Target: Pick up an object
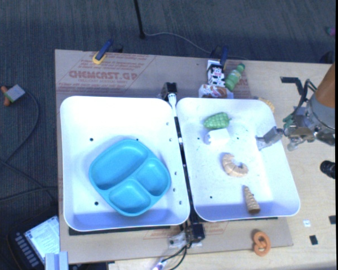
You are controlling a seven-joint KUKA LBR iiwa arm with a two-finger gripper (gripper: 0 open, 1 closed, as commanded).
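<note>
Pick not done yet, as far as can be judged; the gripper [270, 136] sits at the right rim of the right bin [281, 207], arm coming in from the right w/ orange band at the frame edge; one grey finger pokes over the rim, nothing between the fingers that I can see, and whether they're spread or closed I cannot tell. Candidates all lie loose in the right bin: green leafy toy [217, 120] near the top w/ a small white piece [217, 136] just below it; shrimp-like toy [234, 165] mid-bin; brown cone [250, 200] near the bottom rim. Left bin [73, 151] holds a blue divided tray [129, 176]. Left to do: descend on one item, close, lift. Writing: bench board [73, 66] reads roughly "CHEMCAST GP" in red; small packet [215, 79] behind the bins has print too small to read.
</note>
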